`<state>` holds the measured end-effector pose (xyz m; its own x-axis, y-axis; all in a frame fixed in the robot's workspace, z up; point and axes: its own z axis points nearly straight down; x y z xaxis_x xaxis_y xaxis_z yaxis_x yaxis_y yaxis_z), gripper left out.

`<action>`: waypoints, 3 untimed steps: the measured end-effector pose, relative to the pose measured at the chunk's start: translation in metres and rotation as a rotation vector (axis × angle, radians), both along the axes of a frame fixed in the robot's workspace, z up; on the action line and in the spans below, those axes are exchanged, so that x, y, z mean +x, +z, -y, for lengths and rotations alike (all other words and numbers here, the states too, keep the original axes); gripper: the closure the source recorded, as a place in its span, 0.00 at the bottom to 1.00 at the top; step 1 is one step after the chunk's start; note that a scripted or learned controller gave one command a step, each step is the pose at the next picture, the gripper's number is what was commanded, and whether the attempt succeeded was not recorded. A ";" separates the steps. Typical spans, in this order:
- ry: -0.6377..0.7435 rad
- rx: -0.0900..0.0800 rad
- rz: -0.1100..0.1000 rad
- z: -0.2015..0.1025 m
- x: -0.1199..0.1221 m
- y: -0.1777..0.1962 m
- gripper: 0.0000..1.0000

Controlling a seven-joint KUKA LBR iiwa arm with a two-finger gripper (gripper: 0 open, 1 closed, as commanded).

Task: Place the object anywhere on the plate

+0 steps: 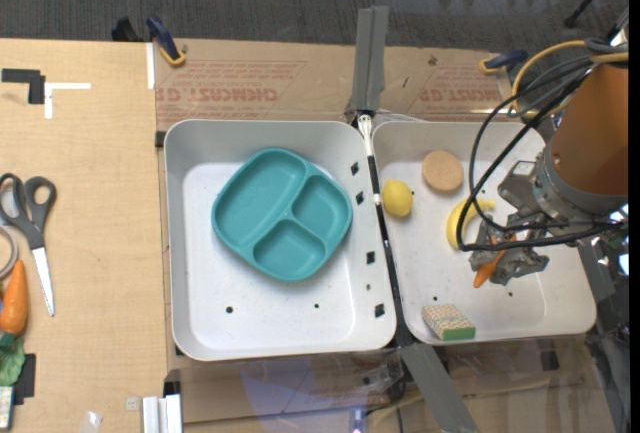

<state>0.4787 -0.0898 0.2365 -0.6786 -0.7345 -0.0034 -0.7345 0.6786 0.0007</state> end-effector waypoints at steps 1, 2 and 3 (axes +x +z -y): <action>0.039 0.000 0.000 -0.044 0.072 -0.045 1.00; -0.091 0.000 0.001 -0.104 0.107 -0.045 1.00; 0.120 0.000 0.003 -0.143 0.093 0.093 1.00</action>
